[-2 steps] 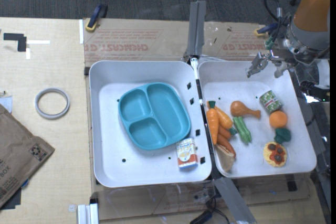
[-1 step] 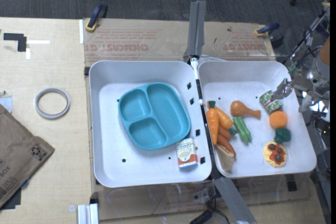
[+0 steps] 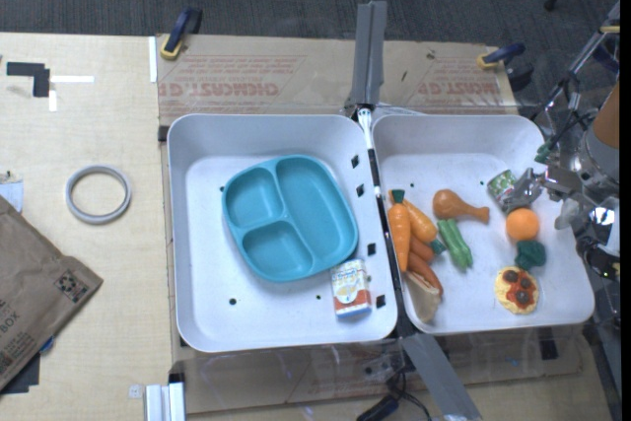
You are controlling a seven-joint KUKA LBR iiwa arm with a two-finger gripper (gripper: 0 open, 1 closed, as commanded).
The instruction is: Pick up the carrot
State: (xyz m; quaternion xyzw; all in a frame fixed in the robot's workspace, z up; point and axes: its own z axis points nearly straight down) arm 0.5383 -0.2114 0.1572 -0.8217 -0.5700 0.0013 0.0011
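Note:
The carrot (image 3: pixel 399 232) is orange with a green top. It lies lengthwise along the left wall of the right bin (image 3: pixel 463 141), close against a second orange piece (image 3: pixel 422 222) and a hot dog in a bun (image 3: pixel 424 273). My gripper (image 3: pixel 530 186) hangs low at the right side of the same bin, just above the orange (image 3: pixel 523 225) and beside a small green packet (image 3: pixel 504 183). It is well to the right of the carrot and nothing shows held in it.
The right bin also holds a chicken drumstick (image 3: pixel 457 205), a green pickle (image 3: pixel 455 243), a broccoli piece (image 3: pixel 531 253) and a small pizza (image 3: pixel 517 290). In the left bin (image 3: pixel 197 212) lie a teal divided plate (image 3: pixel 288 216) and a small carton (image 3: pixel 350 290). A tape roll (image 3: pixel 99 193) rests on the bench.

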